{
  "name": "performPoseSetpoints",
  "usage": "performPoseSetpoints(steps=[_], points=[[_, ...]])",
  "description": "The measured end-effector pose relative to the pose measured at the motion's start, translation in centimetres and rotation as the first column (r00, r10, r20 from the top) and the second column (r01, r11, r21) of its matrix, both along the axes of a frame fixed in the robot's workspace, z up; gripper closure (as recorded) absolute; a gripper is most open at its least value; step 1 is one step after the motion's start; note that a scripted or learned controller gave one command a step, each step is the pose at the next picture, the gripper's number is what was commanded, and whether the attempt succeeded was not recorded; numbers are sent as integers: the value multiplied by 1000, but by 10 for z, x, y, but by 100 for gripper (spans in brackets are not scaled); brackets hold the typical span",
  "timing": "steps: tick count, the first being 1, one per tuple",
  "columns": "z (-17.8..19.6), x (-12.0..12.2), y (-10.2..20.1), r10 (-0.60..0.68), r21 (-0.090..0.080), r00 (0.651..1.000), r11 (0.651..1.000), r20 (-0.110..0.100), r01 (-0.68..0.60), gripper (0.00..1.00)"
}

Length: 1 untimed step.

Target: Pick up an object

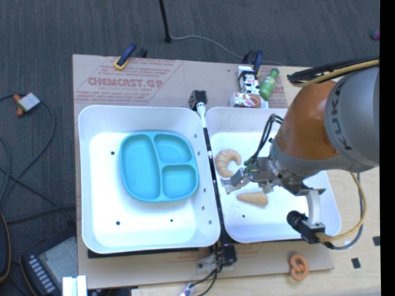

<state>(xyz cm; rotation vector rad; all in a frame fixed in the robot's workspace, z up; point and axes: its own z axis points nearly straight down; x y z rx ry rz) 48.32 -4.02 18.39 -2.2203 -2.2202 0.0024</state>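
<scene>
In the right bin point(321, 224) lie two tan pastries: a curled croissant point(227, 161) near the bin's left wall and a flatter oblong piece point(253, 198) just below it. My gripper point(237, 181) hangs low between the two, its metal fingers pointing left over the bin floor. The croissant sits just up-left of the fingertips and the oblong piece just down-right. Nothing shows between the fingers. The grey arm with its orange band point(308, 125) covers the right half of this bin.
The left bin point(99, 221) holds a blue three-compartment tray point(159, 166). A green bottle and small packets point(254, 90) stand on the cardboard behind the right bin. An orange ring point(299, 266) lies on the bench in front. Clamps sit between the bins.
</scene>
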Motion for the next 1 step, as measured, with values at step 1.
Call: performPoseSetpoints(steps=[1], points=[[-93,42,-63,-1,-3,1000,1000,4,1,0]])
